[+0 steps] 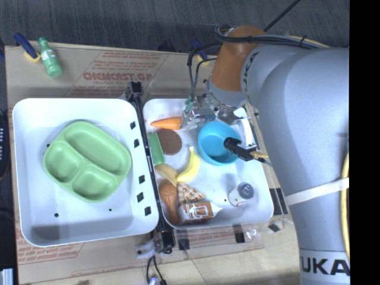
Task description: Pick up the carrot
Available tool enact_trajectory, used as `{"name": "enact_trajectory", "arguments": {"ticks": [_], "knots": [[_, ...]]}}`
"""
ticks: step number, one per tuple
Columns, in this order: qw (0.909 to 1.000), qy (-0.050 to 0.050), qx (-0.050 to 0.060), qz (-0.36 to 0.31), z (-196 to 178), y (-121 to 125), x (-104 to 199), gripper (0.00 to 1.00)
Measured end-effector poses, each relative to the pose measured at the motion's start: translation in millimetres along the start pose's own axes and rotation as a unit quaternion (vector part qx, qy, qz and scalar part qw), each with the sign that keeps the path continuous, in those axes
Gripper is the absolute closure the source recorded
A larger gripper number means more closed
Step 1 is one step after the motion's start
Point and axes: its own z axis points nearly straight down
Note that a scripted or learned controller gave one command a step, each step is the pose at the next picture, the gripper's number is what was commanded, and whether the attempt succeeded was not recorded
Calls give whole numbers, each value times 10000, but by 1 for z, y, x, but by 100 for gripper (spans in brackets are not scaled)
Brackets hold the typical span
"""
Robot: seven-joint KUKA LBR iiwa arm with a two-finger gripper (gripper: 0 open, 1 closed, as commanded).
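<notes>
Camera view looks down on two white bins side by side: the left bin [24,159] carries a green divided plate [88,159], and the right bin [261,200] is crowded with toy food. The carrot [167,123] lies on its side near the upper left corner of the right bin, just above a brown round cookie [171,141]. The gripper [194,113] sits right at the carrot's thick end, probably because the arm reaches in from the right. Whether its fingers are apart or closed I cannot tell; the wrist hides them. A blue cup [217,142] stands just right of the gripper, a banana [190,167] lies below it, so a low, narrow approach seems wise. The carrot looks to be resting on the bin floor, not yet lifted.
</notes>
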Motion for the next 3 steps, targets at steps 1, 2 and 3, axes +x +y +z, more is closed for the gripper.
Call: {"name": "enact_trajectory", "arguments": {"ticks": [1, 2, 3], "knots": [[9827, 43, -29, 1851, -86, 4, 46, 100], [9806, 52, -40, 1958, -145, -13, 49, 100], [9749, 34, -7, 2227, -156, -81, 49, 100]]}}
